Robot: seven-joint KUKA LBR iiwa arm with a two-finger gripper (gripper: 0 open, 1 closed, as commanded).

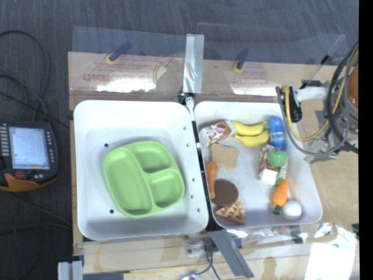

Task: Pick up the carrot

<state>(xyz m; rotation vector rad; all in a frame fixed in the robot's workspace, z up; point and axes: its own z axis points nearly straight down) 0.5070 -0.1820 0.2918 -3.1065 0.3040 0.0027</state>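
Arm (344,115) at right edge, outside bins, amid yellow and black cables; cannot tell jaw state. Right bin (309,174) holds carrot (280,194) near front right corner, long axis near upright in view, leaning slightly, green end toward front. White egg (292,209) touching green end. Strawberry carton (273,163) just behind carrot. Bananas (252,133), blue bottle (276,132) further back. Left bin (87,156) holds green divided plate (144,178).

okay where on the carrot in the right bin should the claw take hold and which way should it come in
Probably the orange body of the carrot, around its middle. It lies tilted, green top near the white egg, so I'd come straight down with the fingers across its narrow width. The egg and the bin wall sit close, leaving little side room.
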